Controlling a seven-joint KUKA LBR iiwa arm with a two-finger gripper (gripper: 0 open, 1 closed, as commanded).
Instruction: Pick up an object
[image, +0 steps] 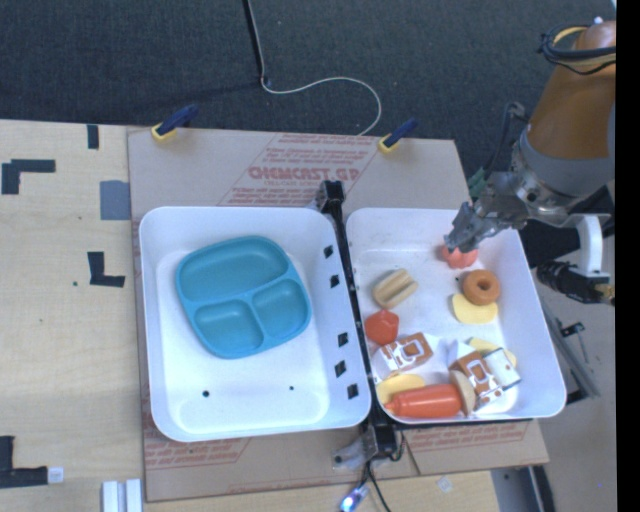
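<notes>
Down at the far edge of the right bin (535, 330): the gripper (465, 240), poised right over a pink piece (461, 258), touching it or just above. Probably lined up there because the pink piece lies apart from the crowd and gives a free approach. Open or closed: cannot tell from this slant. Nothing seen held, so not yet picked up.

Just beside the pink piece, toward the near side: 1 donut (482, 287), resting partly on 1 yellow slice (474, 311). Close enough to get nudged in a careless descent.

Toward the divider: 1 bun (395, 288), with 1 red pepper-like piece (381, 326) below it. Heaped along the near wall, seemingly just tumbled together: 2 waffle-patterned pieces (408, 352) (486, 376), 1 red sausage (430, 402), and 1 pale yellow piece (400, 383) tucked against the sausage. Roughly 9 or 10 toy foods in all; exact total unclear in the heap.

In the left bin (160, 330): 1 blue plate (240, 295) with 3 compartments, lying flat and slightly turned, well apart from the food.

Under both bins: 1 cardboard sheet (290, 175), pinned at the far edge by 2 clamps (175, 122) (398, 132), presumably to stop sliding.
</notes>
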